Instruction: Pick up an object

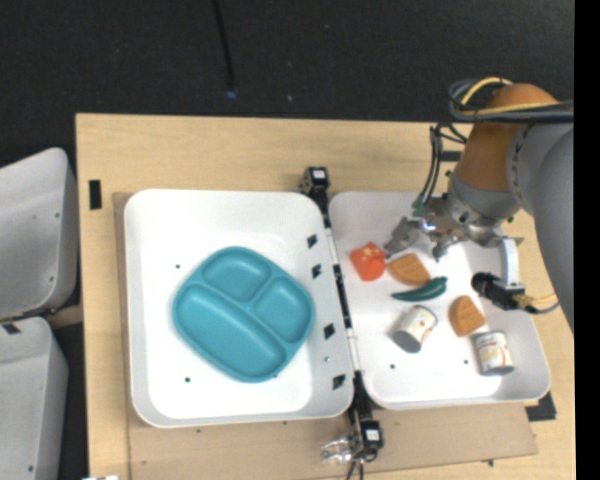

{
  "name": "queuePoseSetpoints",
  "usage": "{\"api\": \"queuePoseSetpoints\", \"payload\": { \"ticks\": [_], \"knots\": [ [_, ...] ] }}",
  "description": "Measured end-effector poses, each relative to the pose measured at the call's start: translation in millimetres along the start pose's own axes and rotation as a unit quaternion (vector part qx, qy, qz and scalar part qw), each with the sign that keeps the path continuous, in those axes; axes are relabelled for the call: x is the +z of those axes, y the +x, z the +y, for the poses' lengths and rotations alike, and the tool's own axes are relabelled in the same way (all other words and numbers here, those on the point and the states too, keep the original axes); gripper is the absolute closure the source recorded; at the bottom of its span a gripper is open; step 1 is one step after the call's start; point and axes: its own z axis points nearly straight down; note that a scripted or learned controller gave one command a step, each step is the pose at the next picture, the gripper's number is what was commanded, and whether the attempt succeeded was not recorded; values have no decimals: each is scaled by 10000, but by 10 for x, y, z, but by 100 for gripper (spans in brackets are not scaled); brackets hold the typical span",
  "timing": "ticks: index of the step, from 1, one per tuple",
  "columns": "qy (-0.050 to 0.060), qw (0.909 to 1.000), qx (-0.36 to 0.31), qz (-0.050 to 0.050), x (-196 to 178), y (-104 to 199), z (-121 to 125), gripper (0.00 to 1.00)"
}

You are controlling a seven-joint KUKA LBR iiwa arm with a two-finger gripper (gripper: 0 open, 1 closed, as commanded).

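Note:
My gripper (418, 242) hangs over the back of the right bin (380, 388), its two fingers spread open and nothing between them. Just in front of the fingertips lies a tan bread-like piece (408, 269). A red-orange object (368, 261) sits to its left, beside the left finger. In front of the bread piece lies a green pepper-like item (421, 290). Nearer the front are a small white cup on its side (415, 328), a brown piece (467, 315) and a white can with a red label (492, 352).
The left bin (150, 368) holds a teal divided tray (242, 313). The divider between the two bins (338, 298) carries small black clips. The grey arm with its orange band (490, 153) comes in from the back right.

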Motion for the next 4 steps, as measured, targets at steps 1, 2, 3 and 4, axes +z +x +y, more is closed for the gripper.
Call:
{"api": "queuePoseSetpoints", "payload": {
  "ticks": [1,2,3,4],
  "knots": [
    [-29,10000,7,-10,-132,-13,13,100],
    [-40,10000,-39,1,-743,-13,107,100],
    [-37,10000,-19,-1,-1278,-58,20,100],
    [-44,10000,-9,-5,-1860,-161,-9,100]
  ]
}}
